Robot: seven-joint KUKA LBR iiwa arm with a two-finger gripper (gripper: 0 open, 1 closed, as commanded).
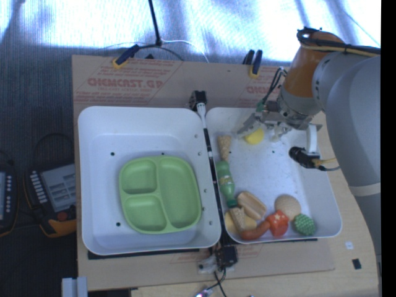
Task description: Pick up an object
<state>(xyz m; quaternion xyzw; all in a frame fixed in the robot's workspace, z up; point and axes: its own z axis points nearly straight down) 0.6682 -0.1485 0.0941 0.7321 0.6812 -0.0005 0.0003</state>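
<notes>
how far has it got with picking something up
Done: the arm has reached the right bin and its hand sits low at the far end, right by a yellow piece. In hand: closing in on that piece; no grasp is visible. Left: gripping and lifting; the other toy foods lie untouched.

the divided plate lies in the left bin. in the right bin, toy foods crowd the near edge (hot dog left of tomato); the gripper hangs over its far end.
</notes>
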